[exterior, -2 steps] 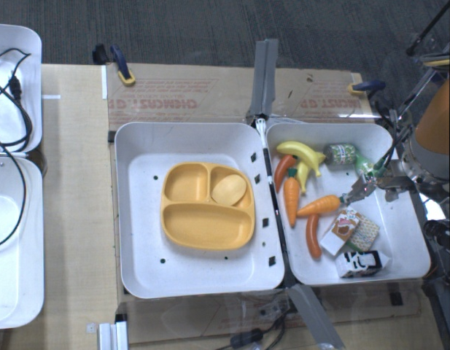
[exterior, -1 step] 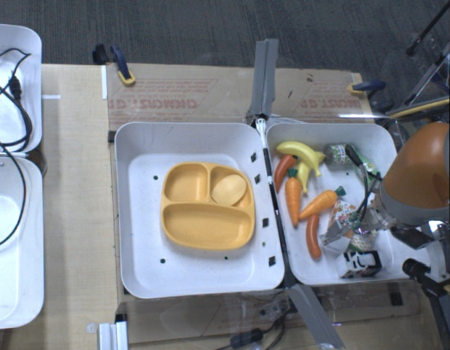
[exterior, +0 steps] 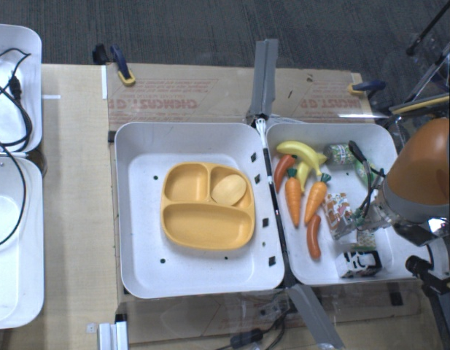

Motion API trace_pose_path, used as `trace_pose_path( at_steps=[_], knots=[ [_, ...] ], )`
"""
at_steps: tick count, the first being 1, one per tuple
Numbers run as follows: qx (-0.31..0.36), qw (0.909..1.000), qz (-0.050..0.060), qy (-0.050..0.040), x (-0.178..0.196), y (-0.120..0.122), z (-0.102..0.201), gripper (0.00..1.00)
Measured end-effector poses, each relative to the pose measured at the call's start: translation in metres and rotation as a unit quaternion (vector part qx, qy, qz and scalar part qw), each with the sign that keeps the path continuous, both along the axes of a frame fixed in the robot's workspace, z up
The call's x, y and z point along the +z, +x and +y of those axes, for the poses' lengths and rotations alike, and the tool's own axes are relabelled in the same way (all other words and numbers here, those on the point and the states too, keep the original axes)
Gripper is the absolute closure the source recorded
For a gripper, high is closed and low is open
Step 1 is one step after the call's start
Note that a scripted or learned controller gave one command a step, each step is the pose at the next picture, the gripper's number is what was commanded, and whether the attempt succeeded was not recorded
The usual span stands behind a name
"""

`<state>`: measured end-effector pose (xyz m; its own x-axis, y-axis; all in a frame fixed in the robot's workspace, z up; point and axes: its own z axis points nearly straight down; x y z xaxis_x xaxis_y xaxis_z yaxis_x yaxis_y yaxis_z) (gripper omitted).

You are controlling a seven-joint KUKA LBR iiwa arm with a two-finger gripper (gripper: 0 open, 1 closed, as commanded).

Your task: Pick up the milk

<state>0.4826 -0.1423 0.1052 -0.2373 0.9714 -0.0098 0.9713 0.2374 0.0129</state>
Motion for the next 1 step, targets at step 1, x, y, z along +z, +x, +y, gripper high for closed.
trace_pose_path(
  at_steps=[1],
  knots=[
    [-0.059, 0.9982, 0.008, 0.0029, 0.1127, 0.0147, 0.0119, 1.00]
  ],
)
